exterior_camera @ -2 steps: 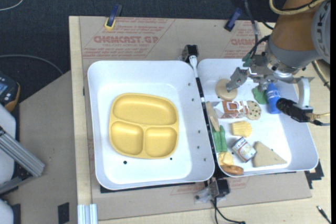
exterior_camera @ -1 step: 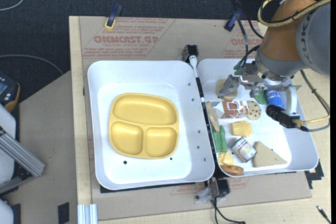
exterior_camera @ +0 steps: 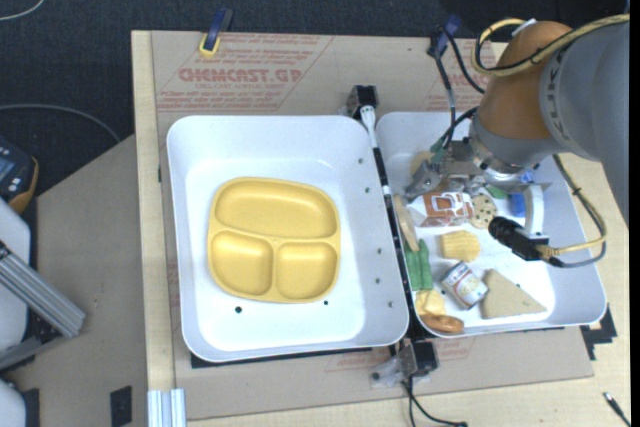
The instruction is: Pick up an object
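Camera view: pincer (exterior_camera: 443, 173) over right bin (exterior_camera: 580, 277)

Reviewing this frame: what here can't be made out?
1. Camera view: whether the gripper holds anything; the arm covers it.
2. Camera view: the right bin's far end, hidden under the arm.
3. Camera view: print on the small can, too small to read.

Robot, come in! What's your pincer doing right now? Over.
Pincer low in right bin, over small things. No pick seen yet. Yellow tray in left bin, not in the way. Over.
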Robot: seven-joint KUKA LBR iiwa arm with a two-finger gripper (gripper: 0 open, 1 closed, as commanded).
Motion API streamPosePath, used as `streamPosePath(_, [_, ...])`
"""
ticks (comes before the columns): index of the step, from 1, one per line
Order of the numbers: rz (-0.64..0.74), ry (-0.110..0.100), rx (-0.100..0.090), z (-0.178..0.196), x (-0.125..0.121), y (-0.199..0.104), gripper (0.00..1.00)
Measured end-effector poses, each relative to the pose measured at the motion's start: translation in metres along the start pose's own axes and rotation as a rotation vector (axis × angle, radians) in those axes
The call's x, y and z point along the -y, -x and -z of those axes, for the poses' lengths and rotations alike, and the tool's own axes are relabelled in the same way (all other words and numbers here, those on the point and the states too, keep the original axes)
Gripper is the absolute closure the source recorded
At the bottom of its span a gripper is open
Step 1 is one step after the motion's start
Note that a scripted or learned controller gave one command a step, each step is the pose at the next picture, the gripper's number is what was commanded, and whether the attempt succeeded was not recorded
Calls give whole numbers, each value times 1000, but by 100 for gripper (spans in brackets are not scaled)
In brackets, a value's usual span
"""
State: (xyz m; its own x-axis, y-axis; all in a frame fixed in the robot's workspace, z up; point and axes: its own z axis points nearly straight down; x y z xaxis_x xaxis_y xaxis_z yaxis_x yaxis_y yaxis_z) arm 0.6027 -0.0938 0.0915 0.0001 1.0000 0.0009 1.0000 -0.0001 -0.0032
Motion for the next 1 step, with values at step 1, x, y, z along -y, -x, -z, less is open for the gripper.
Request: streamPosePath(1, [-2,6,2,13,-1,1,100])
